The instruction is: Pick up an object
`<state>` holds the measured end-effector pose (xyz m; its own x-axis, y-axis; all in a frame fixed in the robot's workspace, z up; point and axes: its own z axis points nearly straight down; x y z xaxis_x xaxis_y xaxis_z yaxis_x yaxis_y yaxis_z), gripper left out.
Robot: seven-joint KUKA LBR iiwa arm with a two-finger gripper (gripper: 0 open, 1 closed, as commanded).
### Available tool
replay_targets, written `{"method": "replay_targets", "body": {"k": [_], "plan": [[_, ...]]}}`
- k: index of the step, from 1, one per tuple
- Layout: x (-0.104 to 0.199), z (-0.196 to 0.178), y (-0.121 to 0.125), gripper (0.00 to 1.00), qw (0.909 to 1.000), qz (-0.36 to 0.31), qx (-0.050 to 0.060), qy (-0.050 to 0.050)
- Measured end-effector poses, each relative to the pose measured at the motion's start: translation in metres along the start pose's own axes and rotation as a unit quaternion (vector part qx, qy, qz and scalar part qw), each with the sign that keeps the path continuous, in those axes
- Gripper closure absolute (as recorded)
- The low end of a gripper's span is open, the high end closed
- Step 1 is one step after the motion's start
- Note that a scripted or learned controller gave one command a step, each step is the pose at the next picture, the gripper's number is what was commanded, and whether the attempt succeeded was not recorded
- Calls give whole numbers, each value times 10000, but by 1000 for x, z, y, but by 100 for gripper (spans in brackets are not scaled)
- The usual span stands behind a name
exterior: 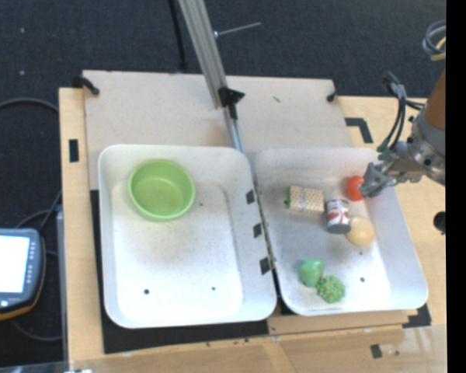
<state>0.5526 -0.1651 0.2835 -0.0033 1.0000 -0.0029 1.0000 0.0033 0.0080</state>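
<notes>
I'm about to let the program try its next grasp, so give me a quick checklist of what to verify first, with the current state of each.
1. End effector over the right bin: ok.
2. Target near it: the red object sits right beside it: ok.
3. Red object gripped: cannot tell.
4. Room around target: the can and the yellow object lie close below it: not ok.
5. Other objects out of the way: the green bowl is in the left bin: ok.
</notes>
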Motion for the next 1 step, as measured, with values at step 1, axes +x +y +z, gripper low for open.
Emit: {"method": "replay_targets", "body": {"k": [1], "plan": [[40, 6, -3, 100, 10000, -9, 32, 11]]}}
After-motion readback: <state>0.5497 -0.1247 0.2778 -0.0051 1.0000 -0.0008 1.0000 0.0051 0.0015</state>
